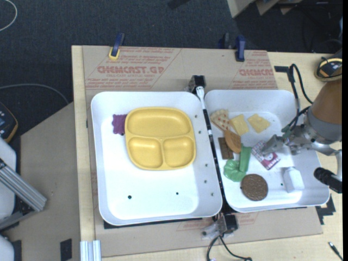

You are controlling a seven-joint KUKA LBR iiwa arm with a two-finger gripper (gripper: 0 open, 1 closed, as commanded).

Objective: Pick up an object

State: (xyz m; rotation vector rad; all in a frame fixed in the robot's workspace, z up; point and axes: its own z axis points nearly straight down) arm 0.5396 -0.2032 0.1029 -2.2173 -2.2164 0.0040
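The hand [265,148] hangs low inside the right bin [272,98], reaching in from three o'clock, and whether it is open or closed cannot be told from above. Just below its tip, at about six o'clock, lies a small red-and-white packet [269,160], touching or nearly so; nothing shows as gripped. At nine o'clock from the hand a green object [239,166] lies on the bin floor, with a round brown cookie [254,187] just beneath it at six o'clock. Toward eleven o'clock sit pale yellow pieces [249,123] and a brown piece [232,142]. A white block [292,179] rests at five o'clock from the hand.

In the left bin [109,162] a yellow divided plate [160,137] sits in the upper half, with a purple object [118,124] touching its nine o'clock edge. Both bins rest on the bench [163,64].
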